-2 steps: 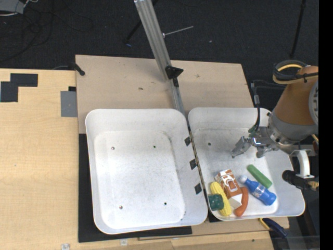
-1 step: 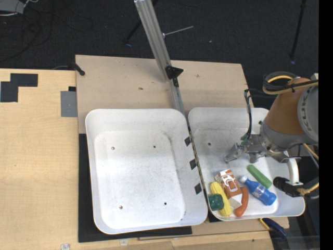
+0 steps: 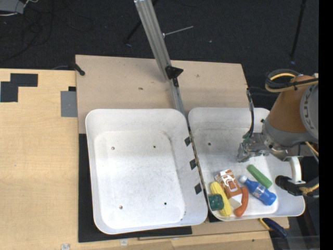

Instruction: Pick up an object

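Above the right bin [image 3: 229, 120], my gripper [image 3: 248, 151] hangs just up from the green cylinder [image 3: 259, 175]; whether it's clenched I cannot tell. I judge this the approach: next, descend onto it.

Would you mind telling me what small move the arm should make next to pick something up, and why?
Probably shift the gripper a little toward the near corner of the right bin before descending. It sits over bare bin floor, while the objects cluster nearer the camera: the green cylinder, blue bottle, and yellow corn. The green cylinder looks closest and least crowded.
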Tool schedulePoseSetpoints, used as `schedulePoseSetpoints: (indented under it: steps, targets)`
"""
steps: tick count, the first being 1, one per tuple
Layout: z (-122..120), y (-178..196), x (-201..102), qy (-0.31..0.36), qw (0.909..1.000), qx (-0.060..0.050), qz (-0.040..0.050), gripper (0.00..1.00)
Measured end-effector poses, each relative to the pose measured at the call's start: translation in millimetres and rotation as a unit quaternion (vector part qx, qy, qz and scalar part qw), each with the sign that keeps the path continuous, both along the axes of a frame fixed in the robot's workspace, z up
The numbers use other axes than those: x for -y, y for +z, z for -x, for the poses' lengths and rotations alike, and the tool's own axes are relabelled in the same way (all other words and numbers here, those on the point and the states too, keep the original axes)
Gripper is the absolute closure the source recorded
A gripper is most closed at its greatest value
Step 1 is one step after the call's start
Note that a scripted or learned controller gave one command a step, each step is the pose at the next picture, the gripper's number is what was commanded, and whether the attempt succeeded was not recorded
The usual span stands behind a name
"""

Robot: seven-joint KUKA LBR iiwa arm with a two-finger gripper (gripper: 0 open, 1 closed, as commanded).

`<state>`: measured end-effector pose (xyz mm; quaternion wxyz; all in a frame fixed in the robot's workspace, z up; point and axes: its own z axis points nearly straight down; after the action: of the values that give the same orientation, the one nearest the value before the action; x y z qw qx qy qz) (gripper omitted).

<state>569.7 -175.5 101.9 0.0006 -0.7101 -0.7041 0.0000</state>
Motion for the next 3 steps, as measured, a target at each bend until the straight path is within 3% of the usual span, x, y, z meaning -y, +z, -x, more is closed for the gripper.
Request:
schedulePoseSetpoints:
  steps: [3]
  targets:
    - [-18, 152, 3, 0.005, 1.0, 0.002, 0.001, 1.0]
